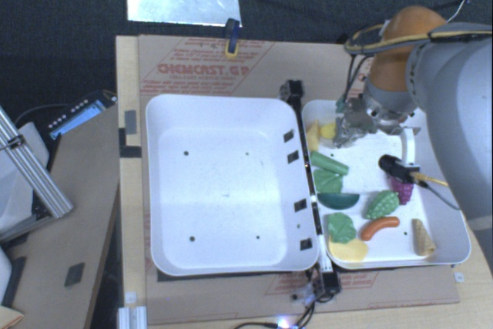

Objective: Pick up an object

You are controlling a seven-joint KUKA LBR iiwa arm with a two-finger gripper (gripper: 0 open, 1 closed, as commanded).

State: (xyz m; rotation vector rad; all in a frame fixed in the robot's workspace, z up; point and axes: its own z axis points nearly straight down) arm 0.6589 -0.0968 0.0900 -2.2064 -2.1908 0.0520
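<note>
My gripper [344, 132] is low over the far left corner of the right bin [449, 246]. It sits right next to a small yellow piece [328, 132], and whether it touches that piece is unclear. Just in front of it lie a green bean pod [330, 163] and a green leaf [327, 182]. Toward the near side are a dark teal slice [339, 201], a green lettuce piece [340, 227] and a flat yellow piece [348, 250]. An orange sausage [380, 226], a bumpy green item [382, 205], purple grapes [401, 189] and a tan wedge [422, 237] lie to the right.
The left bin [223, 181] stands beside the right one, with black clips [294, 158] along the shared edge. The bulky grey arm [454, 104] covers the right bin's far right side. A black cable fitting [390, 164] hangs above the grapes.
</note>
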